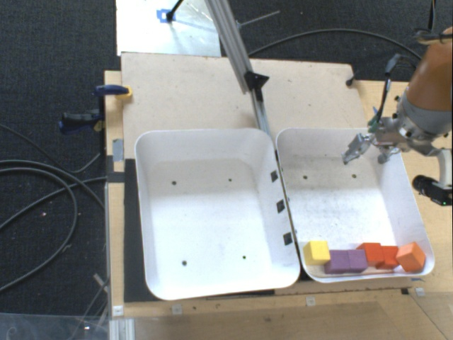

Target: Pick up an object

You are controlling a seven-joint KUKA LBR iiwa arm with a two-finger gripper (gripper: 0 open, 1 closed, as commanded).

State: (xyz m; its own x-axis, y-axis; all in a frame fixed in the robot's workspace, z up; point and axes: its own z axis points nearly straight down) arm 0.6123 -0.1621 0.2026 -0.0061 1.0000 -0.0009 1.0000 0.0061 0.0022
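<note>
Approach step, nothing gripped yet. Gripper (368,147) up by right bin's (333,190) far wall; jaws look spread apart and bare. Blocks well apart from it, along near wall: yellow (316,251), purple (345,261), red (377,254), orange (410,257). Next: down toward one. Packed touching; wall crowds fingers.

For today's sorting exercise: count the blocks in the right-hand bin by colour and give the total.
Yellow block: 1
Purple block: 1
Red block: 1
Orange block: 1
Total: 4, all along the near wall of the right bin.
</note>
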